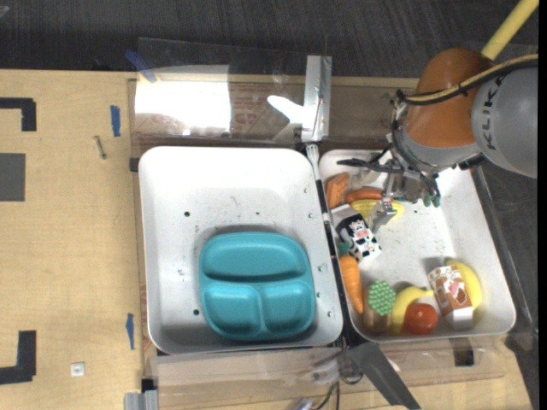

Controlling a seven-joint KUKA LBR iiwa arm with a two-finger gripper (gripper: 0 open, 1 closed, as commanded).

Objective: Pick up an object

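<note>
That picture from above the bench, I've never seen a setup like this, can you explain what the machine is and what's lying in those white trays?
One camera fixed above the bench looks down at a slant. The grey and orange shape at the upper right is a robot arm, reaching in from the right. Its claw hangs over the upper left part of the right bin; nothing can be seen held in it.

The left bin holds a teal divided tray. The right bin holds small toy foods: a carrot along its left wall, a tomato, a banana, a green round piece and a black-and-white toy just below the claw.
</note>
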